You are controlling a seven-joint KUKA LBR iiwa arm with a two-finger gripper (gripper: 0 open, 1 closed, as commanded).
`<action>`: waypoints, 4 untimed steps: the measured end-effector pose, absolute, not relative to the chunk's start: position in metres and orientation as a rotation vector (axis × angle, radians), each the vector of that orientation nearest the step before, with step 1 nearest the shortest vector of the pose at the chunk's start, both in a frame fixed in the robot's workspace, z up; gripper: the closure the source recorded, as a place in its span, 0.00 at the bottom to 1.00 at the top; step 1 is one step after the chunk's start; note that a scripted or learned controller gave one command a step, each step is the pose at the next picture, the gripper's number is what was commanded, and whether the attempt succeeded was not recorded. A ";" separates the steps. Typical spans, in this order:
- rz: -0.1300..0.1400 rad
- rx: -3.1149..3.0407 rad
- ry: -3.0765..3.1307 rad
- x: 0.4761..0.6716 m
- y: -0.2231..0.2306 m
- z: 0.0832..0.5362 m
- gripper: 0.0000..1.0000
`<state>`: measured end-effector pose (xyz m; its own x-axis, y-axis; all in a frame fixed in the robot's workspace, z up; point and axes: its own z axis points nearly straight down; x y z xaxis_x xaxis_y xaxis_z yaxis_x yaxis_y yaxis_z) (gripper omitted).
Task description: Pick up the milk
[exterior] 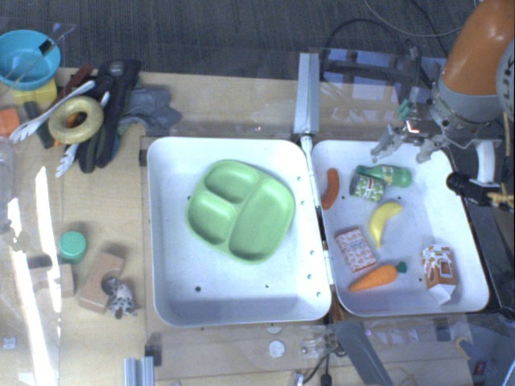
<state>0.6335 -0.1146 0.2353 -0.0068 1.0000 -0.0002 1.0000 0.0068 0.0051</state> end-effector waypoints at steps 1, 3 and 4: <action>0.005 2.257 2.180 0.572 -0.156 0.171 0.00; 0.014 2.207 2.216 0.493 -0.200 0.090 0.00; 0.021 2.198 2.211 0.497 -0.200 0.104 1.00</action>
